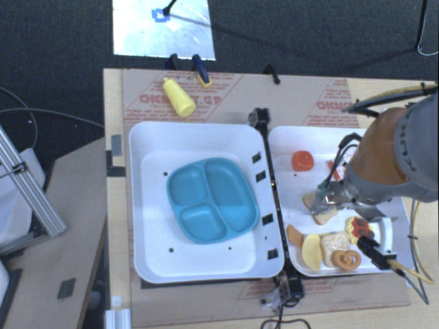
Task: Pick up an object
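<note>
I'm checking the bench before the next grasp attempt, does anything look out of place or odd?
One thing stands out: a yellow plastic squeeze bottle lies on its side on the cardboard behind the left white bin, outside both bins. The blue three-compartment plastic plate sits askew in that bin. The toy food pieces are clustered in the right white bin.

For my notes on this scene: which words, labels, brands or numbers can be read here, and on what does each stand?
Red printing on the brown cardboard sheet under the bins: blurred, not readable with certainty.
Same red printing at the sheet's right end, near the right bin: also too blurred.
Yellow bottle: no legible label.
Blue divided tray: no text.
</note>
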Tool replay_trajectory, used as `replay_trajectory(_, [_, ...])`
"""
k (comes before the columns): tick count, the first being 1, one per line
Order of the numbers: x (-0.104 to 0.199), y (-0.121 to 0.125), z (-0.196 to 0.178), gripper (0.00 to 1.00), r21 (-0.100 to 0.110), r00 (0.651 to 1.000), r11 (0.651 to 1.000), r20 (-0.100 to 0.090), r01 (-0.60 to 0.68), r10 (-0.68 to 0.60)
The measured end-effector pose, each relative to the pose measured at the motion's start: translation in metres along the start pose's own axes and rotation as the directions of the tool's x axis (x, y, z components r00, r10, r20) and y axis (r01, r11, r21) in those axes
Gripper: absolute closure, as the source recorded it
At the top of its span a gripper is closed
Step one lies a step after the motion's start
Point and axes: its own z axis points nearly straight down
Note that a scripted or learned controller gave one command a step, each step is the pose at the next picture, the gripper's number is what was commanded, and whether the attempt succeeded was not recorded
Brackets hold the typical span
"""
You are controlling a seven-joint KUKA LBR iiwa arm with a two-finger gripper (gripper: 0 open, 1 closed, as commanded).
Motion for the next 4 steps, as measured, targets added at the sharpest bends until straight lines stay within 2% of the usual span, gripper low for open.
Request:
replay_trajectory(1, [0.11, 0.04, -0.105, 1.0, -0.004, 1.0, 1.0, -0.01, 0.017, -0.017])
replay_trajectory(2, [0.1, -0.001, -0.164, 1.0, 0.006, 1.0, 1.0, -0.005, 0.004, -0.004])
replay_trajectory(3, [0.126, -0.027, -0.326, 1.0, -0.01, 1.0, 1.0, -0.008, 0.008, -0.008])
replay_trajectory(4, [0.081, -0.038, -0.321, 1.0, 0.008, 1.0, 1.0, -0.003, -0.001, 0.001])
